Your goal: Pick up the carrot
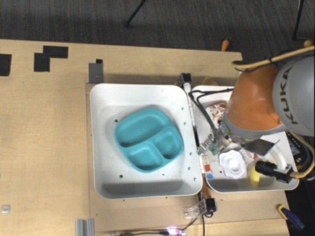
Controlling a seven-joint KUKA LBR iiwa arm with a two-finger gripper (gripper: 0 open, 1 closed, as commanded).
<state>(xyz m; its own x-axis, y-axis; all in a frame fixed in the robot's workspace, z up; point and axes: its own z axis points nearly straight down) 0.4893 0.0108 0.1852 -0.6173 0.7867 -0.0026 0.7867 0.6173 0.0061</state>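
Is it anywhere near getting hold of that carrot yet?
Nothing looks finished. The arm is bent low over the right bin, covering most of what lies in it. Of its contents, a white object and a yellow one are visible; I can't make out a carrot or see anything gripped. The left bin holds a teal divided tray. Finding, gripping and lifting the carrot appear still ahead.

Grey KUKA iiwa arm [295, 97] enters from the right edge and bends downward, its broad orange band [253, 102] facing the camera. The wrist below the band points steeply down. The two-finger gripper sits under the wrist, hidden by the arm's own bulk.
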